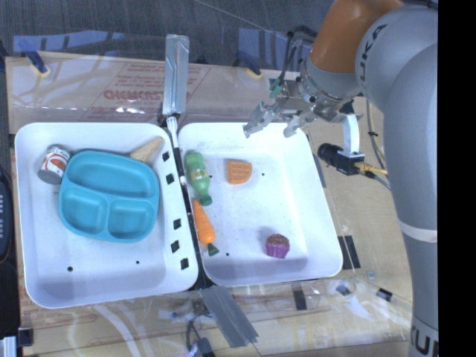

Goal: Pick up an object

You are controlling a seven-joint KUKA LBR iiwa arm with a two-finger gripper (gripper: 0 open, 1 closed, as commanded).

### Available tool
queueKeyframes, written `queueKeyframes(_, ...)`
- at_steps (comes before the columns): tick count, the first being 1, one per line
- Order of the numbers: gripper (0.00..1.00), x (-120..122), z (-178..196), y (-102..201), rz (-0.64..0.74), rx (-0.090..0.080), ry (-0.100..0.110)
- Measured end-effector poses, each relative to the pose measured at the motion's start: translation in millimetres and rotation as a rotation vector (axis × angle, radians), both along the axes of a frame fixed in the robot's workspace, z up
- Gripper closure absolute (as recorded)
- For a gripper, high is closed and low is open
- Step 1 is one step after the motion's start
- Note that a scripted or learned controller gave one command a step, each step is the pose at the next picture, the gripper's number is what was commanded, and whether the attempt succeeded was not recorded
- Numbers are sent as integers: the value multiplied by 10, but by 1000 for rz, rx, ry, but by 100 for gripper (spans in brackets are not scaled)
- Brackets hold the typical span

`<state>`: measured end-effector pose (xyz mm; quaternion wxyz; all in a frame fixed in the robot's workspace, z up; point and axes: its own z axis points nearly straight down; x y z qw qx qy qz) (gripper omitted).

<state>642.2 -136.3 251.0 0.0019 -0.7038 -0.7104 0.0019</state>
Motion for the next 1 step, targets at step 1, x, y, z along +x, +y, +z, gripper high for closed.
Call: queueKeyframes(1, 0, -365, -1448, -68, 101, 3, 11)
